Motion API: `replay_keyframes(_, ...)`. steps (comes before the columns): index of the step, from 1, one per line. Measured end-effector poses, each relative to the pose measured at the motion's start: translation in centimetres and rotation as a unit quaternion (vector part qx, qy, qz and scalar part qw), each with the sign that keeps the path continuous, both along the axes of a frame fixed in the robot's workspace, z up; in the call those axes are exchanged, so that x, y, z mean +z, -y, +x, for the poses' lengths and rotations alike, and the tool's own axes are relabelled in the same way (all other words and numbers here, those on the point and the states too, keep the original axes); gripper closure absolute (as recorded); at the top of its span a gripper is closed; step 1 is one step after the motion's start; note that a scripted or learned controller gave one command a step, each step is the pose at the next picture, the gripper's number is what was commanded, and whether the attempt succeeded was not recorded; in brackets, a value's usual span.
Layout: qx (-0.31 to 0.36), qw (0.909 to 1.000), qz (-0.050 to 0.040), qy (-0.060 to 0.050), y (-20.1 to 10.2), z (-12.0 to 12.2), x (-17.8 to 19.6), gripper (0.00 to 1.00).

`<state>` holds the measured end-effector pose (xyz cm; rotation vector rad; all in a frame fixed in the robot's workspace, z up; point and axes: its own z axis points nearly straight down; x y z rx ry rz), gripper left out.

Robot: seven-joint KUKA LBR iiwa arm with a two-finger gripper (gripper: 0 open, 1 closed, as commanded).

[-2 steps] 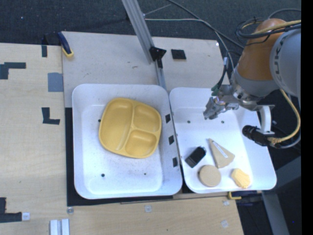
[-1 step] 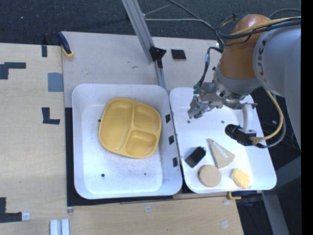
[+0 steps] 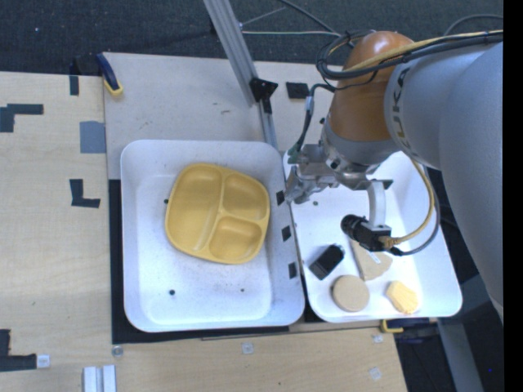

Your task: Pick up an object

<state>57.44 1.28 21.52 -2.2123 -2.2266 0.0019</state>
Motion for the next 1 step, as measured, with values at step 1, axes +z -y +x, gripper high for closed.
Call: replay_keyframes(1, 0.001, 1.0000, 0.0005, 0.000, -5.62, -0.90, 0.97, 1.00)
